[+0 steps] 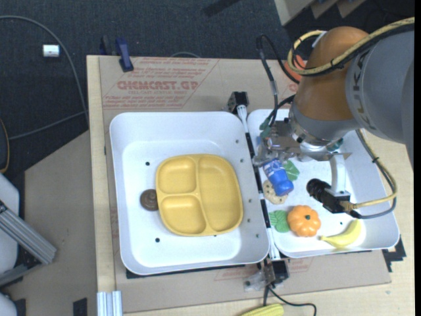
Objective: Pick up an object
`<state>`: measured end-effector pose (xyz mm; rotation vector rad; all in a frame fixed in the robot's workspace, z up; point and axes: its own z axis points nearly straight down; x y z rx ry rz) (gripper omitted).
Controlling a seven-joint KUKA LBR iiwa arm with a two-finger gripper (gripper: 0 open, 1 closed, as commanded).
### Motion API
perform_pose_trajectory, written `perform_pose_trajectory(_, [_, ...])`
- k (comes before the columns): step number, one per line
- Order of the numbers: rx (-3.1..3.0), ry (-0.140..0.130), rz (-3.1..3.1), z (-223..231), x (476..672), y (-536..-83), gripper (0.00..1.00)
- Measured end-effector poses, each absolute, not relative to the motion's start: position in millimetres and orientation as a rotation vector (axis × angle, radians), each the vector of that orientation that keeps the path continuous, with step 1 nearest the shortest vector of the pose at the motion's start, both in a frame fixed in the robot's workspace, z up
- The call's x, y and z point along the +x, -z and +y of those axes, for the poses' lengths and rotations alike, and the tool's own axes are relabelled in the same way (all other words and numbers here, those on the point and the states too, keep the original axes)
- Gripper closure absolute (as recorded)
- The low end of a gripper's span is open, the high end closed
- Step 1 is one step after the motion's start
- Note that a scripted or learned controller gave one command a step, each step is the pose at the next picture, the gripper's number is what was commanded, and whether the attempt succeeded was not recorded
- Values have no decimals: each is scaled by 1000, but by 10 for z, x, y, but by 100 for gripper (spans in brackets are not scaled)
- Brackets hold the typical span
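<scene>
My gripper [272,158] hangs over the left side of the right bin [375,176], close to the wall between the two bins. Directly under it lies a blue object [280,180], touching or nearly touching the gripper. A pale speckled round piece [271,191] sits against the blue object's lower left. A green bit [291,172] peeks out to its right. Nearer the front of this bin lie an orange pumpkin [304,220], a green leafy piece [279,221] and a yellow banana [343,236].
The left bin [131,143] holds a yellow divided plate [197,195] with a small brown round thing [148,199] at its left edge. The arm's grey body and orange band cover the back of the right bin. Cardboard lies under both bins.
</scene>
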<state>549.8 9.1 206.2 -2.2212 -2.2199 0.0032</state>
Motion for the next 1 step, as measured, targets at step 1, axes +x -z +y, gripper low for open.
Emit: perform_pose_trajectory(1, [-2221,1,-2222,543,5674,-1864,100])
